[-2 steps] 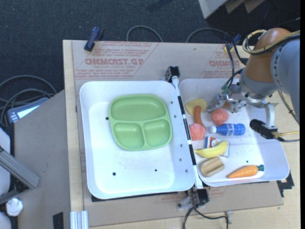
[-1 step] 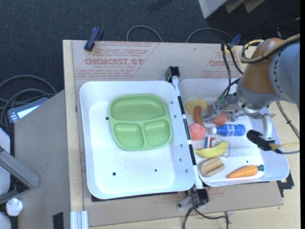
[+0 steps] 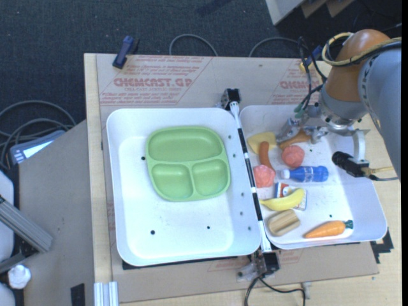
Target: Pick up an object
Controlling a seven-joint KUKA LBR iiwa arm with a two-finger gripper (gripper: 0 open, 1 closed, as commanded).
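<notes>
Two white bins point(image 3: 127, 190), one green tray point(image 3: 188, 162), two bananas point(image 3: 284, 200), one carrot point(image 3: 326, 229), one bottle point(image 3: 306, 174).

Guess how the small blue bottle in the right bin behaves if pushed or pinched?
The blue bottle lies on its side, so it probably rolls when nudged. It looks like smooth plastic: likely light, maybe slippery. The banana close below may block it.

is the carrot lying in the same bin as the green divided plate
No, the carrot lies in the right bin with the other toy food, while the green divided plate sits alone in the left bin.
</notes>
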